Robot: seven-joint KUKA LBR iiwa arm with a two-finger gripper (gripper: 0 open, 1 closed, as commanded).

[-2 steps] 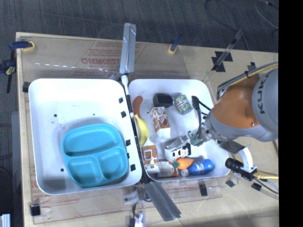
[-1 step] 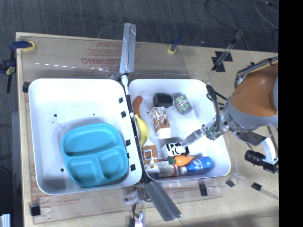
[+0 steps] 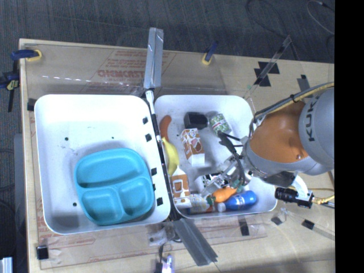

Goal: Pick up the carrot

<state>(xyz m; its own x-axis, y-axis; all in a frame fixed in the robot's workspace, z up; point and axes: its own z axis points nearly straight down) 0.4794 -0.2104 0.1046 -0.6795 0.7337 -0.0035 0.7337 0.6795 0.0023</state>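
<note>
The carrot [image 3: 223, 194] lay in the right bin [image 3: 244, 104], near edge, touching a blue bottle [image 3: 242, 200]. The tool [image 3: 230, 177] hovered just above it; its opening could not be told. A good grasp would straddle the carrot alone, clear of the bottle.

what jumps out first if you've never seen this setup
The big blue divided tray lying alone in the left bin. Next, the grey-and-orange arm reaching over the cluttered right bin, its claw low just above the orange carrot by the near wall.
</note>
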